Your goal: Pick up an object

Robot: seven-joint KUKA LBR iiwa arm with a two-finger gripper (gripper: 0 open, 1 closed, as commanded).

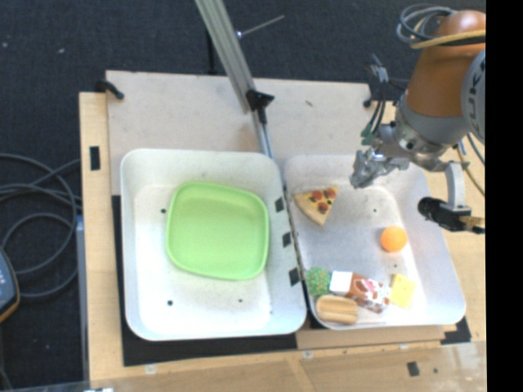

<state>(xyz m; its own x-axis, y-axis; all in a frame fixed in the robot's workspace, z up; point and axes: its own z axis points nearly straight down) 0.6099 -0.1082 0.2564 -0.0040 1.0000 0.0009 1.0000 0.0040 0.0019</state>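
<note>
Camera view: wooden bench (94,219) on dark carpet (49,39).

Grey arm (437,80) reaches from right, wrist angled down-left, gripper (364,174) low.

Pizza slice (316,203), orange ball (394,239), small toys in right bin (425,219)
</note>
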